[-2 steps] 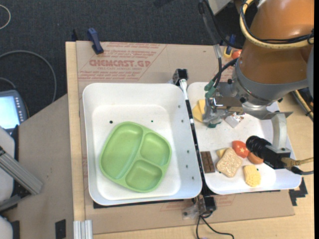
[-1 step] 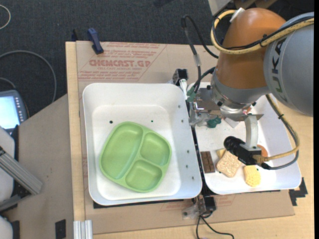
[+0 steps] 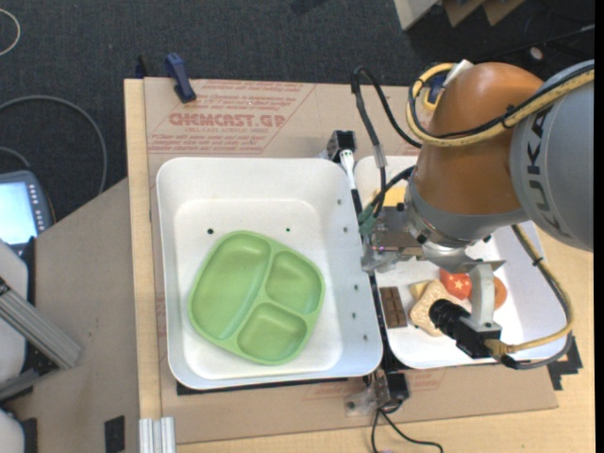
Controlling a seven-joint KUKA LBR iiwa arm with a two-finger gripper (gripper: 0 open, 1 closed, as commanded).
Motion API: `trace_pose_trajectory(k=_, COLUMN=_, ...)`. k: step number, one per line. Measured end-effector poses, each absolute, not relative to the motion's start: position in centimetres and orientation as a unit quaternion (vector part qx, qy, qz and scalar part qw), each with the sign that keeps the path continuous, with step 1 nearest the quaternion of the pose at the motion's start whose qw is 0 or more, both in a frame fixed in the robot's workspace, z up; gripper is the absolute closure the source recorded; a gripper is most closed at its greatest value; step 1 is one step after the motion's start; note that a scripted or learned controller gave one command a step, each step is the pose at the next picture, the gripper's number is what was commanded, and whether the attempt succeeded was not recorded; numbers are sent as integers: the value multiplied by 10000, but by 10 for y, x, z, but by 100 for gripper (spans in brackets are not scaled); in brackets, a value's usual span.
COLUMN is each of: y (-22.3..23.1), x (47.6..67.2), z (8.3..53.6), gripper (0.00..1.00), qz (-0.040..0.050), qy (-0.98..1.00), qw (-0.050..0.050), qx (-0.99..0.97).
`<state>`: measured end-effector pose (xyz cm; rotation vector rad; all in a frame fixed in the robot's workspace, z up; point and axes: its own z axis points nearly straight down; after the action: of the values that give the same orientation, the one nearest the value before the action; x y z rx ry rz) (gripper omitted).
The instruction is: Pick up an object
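Note:
A green divided plate lies in the left bin. My gripper hangs below the orange band of the arm, over the left side of the right bin, close to the wall between the bins. In the right bin, near its front, a red-orange object lies beside a pale beige object and a brown bar. A yellow object peeks out behind the gripper. The arm hides most of the right bin.
Both bins rest on a brown cardboard sheet, with a blue clamp at its far left corner. Cables run over the back of the right bin. A clip sits at the bins' back junction.

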<state>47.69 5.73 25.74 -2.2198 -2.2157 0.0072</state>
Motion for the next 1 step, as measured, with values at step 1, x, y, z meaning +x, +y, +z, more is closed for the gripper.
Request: trace_pose_trajectory(k=1, y=131, x=480, z=331, gripper=100, qz=-45, qy=-7106, qw=-14, qx=-7036)
